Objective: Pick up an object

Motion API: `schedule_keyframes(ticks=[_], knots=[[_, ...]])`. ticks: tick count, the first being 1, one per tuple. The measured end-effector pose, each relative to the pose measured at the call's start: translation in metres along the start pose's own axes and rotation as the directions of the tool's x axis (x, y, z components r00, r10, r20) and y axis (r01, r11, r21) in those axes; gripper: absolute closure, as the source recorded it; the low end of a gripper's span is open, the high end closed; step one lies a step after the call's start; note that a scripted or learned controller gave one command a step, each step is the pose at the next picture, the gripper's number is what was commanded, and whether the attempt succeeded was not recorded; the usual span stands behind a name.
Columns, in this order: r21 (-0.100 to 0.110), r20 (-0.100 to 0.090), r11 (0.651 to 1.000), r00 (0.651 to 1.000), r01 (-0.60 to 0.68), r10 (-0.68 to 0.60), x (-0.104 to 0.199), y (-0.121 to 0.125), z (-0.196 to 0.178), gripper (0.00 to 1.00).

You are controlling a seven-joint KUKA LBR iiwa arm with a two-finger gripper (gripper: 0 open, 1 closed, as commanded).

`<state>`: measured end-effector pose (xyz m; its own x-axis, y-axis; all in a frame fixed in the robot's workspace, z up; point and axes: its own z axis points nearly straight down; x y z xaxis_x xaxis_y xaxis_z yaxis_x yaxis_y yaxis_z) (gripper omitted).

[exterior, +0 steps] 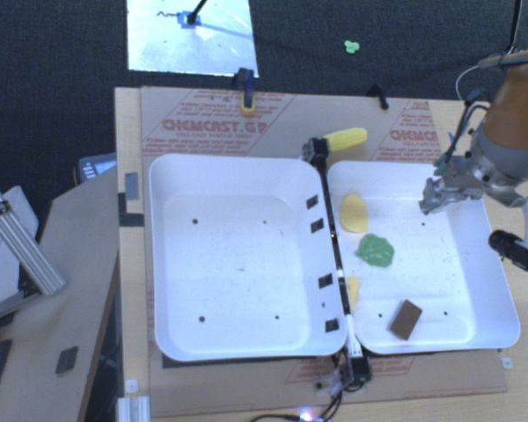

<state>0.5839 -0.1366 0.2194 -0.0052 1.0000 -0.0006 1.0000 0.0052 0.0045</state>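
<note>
The left bin (238, 253) lies beside the right bin (475, 323), the landmark here. Inside the right bin, near its left wall, sits a pale yellow piece (355, 213); just below it a green lump (375, 251); nearer the front wall a brown block (406, 319). The gripper (433, 199) hangs over the bin's back right part, gripping nothing; its spread cannot be made out.

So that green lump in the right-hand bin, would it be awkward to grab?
Probably somewhat. The green lump looks irregular and soft, so it may squash or deform. It lies low and flat on the bin floor, so it seems unlikely to roll.
</note>
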Motion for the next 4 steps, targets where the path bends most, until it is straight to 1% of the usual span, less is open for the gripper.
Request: schedule_keyframes(ticks=[1, 2, 3, 4], knots=[[-0.018, 0.003, 1.0, 1.0, 0.002, -0.002, 0.027, -0.021, -0.208, 1.0], [0.006, -0.002, 1.0, 1.0, 0.004, -0.004, 0.081, -0.021, -0.132, 1.0], [-0.008, -0.002, 1.0, 1.0, 0.006, -0.006, 0.148, -0.022, -0.223, 1.0], [-0.009, -0.004, 1.0, 1.0, 0.004, -0.004, 0.167, -0.098, -0.323, 1.0]])
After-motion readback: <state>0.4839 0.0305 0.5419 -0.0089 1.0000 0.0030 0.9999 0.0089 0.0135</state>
